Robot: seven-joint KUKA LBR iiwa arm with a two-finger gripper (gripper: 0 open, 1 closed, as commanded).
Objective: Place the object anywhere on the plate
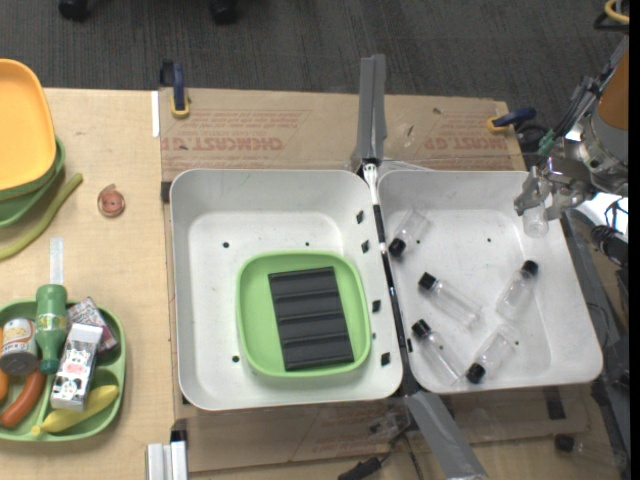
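Bright, even overhead light; the two shallow white plastic bins [200,268] glare slightly, shadows soft, focus mildly grainy throughout.

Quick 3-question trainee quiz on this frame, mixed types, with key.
1. The gripper hangs over which part of the right bin? A) near left corner B) far right corner C) middle
2. True or false: a dark ridged block lies on the green plate in the left bin.
3. Fill in: the clear vials in the right bin have ____ caps.

Key: 1 B; 2 true; 3 black.
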